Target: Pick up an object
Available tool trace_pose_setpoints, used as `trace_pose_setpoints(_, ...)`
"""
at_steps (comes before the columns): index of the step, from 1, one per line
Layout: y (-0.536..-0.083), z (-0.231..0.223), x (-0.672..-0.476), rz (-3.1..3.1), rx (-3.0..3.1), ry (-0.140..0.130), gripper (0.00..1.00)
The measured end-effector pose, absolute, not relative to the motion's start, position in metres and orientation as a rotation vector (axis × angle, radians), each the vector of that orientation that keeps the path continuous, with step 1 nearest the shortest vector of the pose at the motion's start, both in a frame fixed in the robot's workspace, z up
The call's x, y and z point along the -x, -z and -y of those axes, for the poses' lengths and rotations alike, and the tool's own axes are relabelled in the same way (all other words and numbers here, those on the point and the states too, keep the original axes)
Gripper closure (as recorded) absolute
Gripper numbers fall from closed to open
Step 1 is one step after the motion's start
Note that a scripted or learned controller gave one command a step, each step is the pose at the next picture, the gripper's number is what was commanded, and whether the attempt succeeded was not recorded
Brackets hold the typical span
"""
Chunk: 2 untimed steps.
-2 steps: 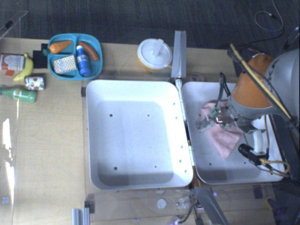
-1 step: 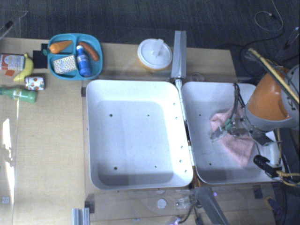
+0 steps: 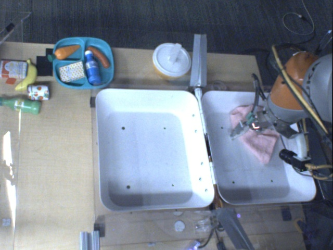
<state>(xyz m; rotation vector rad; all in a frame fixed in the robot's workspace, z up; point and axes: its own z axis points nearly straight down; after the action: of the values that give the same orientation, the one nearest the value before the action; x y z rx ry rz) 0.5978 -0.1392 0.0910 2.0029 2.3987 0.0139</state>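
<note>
The gripper [image 3: 243,127] sits low over the pink cloth [image 3: 258,139] in the right bin [image 3: 260,189]; whether it is apart or clamped, I cannot tell (too small). By my judgement, the lift remains undone.

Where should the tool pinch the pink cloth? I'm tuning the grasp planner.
Probably at the raised crumple near the cloth's upper left, coming straight down. The cloth lies loosely bunched in the right bin, and a fold gives something to pinch, while its flatter lower part may slip.

Grey arm [image 3: 312,87] from the right, end effector [image 3: 243,126] low.
</note>
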Motion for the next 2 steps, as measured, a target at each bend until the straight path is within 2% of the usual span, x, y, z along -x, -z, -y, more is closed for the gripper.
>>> trace_pose_setpoints(1,-0.0897,0.1178,-0.6563,-2.497,-1.894,-0.002,0.00)
trace_pose_setpoints(2,-0.0893,0.1104,-0.6638,-2.587,-1.792,0.034,0.00)
